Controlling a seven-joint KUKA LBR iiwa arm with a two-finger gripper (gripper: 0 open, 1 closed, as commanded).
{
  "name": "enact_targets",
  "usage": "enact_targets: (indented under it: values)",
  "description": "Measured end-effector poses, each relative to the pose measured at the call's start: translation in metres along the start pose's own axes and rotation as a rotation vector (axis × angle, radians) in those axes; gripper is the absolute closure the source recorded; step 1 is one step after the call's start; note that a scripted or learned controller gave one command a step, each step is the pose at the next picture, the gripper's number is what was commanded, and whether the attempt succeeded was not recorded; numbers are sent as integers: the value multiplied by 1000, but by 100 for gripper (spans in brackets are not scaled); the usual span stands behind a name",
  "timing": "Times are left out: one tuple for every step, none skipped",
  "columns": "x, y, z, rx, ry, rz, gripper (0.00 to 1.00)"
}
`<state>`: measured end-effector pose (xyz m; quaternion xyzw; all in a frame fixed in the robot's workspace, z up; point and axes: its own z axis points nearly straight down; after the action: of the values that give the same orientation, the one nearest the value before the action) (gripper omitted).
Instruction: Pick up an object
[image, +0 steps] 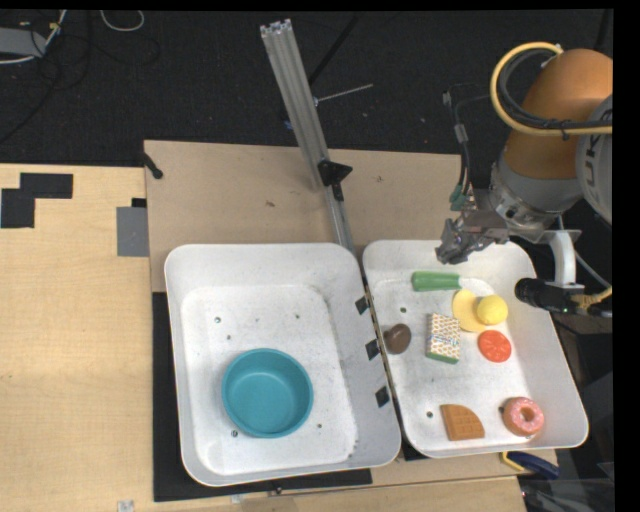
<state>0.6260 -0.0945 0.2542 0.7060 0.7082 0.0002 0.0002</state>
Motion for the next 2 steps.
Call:
enact_targets:
  values:
    - [48,-12,-6,0,1,0,100]
    - [94,-25,-8,1,1,0,100]
